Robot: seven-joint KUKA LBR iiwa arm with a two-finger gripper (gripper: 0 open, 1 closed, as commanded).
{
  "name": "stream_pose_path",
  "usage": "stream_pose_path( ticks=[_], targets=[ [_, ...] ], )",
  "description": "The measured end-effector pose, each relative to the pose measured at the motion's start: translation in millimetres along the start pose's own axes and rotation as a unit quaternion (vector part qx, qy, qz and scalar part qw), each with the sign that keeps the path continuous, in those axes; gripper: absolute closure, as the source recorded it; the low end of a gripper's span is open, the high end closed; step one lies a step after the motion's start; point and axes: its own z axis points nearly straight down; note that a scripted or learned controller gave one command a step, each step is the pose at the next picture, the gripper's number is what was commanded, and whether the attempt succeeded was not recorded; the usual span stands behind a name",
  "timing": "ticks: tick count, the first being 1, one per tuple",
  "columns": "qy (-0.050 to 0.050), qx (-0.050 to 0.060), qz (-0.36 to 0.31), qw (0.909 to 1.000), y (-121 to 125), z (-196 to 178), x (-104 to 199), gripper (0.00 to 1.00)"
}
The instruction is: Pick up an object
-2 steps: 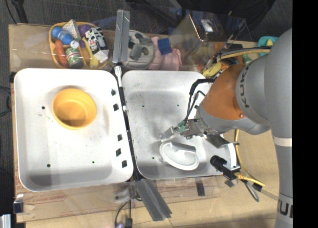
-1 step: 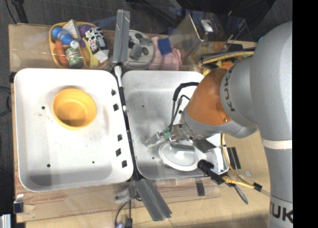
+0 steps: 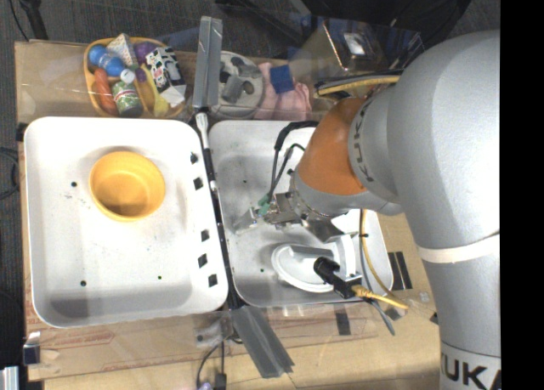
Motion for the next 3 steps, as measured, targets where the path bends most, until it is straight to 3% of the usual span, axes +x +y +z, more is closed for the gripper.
stream_pose_path(
  ticks=[1, 2, 3],
  targets=[
    [0.0, 0.0, 0.077, 0.997, 19.5, -69.5, -79.9, 0.0],
    [0.001, 0.001, 0.016, 0.9999, -40.4, -48.7, -70.1, 0.0],
    [0.0, 0.0, -0.036, 0.9994, -39.0, 0.4, -42.8, 0.0]
  ],
)
